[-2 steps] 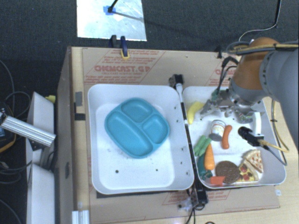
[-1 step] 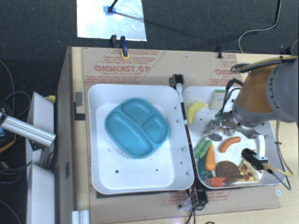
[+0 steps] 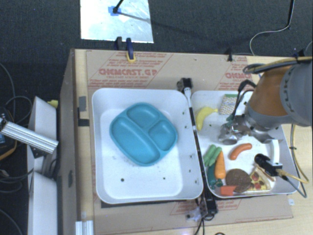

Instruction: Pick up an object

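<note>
Claw of the grey arm, set low over the upper middle of the right bin; its metal tip is blurred, so whether it is open or closed cannot be told. Just below and to its right lies a red sausage, close to the tip but apart from it. To the claw's left, near the bin's left wall, lies a yellow banana, and above the claw a small green and white packet. Farther toward the near edge are a green pea pod, an orange carrot beside it, a round brown patty and a pizza slice. The left bin holds a blue divided plate, well apart from the claw.
</note>
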Tool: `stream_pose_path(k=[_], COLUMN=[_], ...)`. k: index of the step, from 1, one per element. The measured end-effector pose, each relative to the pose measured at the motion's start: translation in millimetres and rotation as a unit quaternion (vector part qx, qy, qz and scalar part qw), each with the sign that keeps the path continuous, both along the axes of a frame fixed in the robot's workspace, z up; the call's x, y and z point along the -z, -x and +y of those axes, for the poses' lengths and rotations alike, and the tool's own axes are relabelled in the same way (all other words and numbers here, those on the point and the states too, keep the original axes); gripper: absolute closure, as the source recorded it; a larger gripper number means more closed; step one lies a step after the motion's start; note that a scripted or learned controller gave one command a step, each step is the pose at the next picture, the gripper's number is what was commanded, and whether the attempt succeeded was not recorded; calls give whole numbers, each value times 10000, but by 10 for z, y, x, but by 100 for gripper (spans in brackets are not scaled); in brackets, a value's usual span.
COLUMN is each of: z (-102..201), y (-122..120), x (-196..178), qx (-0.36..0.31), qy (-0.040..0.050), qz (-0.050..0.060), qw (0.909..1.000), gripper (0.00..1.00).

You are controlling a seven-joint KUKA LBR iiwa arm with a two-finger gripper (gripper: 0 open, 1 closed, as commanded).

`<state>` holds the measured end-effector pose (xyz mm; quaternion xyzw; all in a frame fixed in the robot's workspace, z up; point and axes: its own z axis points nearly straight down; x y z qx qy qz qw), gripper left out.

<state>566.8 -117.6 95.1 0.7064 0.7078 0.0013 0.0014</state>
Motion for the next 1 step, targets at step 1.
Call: stream_pose_path(k=[1], z=[655], y=[-109], x=[-1186], qx=[-9], qy=[-2], qz=[-4], qw=[10000], gripper=[100])
